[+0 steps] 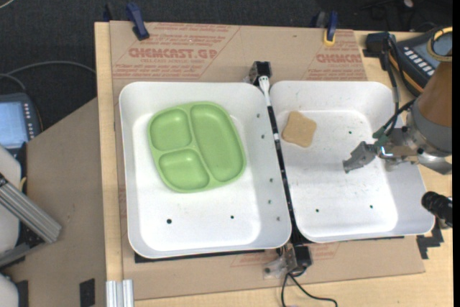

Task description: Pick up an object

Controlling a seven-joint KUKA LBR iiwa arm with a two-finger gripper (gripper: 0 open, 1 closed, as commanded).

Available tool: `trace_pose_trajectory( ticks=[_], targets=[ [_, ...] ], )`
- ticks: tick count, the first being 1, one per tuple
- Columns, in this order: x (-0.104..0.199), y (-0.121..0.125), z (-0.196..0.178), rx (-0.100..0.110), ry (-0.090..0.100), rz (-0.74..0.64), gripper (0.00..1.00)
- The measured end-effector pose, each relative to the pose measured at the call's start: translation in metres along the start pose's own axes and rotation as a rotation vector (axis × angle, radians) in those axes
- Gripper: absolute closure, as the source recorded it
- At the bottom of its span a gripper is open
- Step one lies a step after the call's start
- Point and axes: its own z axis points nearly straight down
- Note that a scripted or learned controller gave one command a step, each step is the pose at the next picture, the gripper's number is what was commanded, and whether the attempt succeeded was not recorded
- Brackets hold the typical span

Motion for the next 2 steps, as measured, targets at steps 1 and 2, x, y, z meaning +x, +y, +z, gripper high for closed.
trace_pose_trajectory(
  ticks=[1, 2],
  targets=[
    [0.000, 0.001, -0.011, -0.003, -0.001, 0.000, 1.00],
    [0.123, -0.008, -0.010, 0.003, 0.004, -0.011, 1.00]
  ],
)
